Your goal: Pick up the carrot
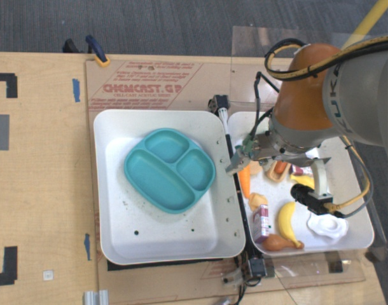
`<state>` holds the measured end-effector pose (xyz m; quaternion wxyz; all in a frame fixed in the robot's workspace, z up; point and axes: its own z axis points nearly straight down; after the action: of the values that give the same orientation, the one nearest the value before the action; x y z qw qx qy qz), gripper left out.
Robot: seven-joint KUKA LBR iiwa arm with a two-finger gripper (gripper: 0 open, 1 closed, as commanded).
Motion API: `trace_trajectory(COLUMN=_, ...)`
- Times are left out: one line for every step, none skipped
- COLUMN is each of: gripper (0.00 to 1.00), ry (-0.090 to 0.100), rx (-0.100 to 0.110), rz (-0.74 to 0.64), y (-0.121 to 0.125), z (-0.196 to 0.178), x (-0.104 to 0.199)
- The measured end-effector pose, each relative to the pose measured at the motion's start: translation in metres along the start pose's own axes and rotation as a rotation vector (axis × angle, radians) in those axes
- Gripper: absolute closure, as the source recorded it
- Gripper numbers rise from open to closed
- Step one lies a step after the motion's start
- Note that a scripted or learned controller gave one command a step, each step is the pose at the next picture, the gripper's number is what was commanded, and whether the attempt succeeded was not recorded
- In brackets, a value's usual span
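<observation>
You'll find the carrot [245, 182] against the right bin's [362, 224] left wall, with the pincer [240, 159] just above its top end, grip state impossible to tell, so watch for it snagging that wall or nudging the neighbouring banana [288, 223]

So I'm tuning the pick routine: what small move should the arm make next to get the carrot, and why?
Probably a short, careful descent straight onto the carrot. The gripper sits at the carrot's upper end, by the right bin's left wall, and nothing shows between its fingers yet. Whether the fingers are open is unclear, so confirm that first.
</observation>
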<state>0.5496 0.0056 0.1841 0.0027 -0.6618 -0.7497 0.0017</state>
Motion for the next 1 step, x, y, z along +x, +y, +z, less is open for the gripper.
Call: trace_trajectory(gripper=0.0, ry=-0.001, rx=0.004, rz=0.159, y=-0.017, z=0.0502, x=-0.105)
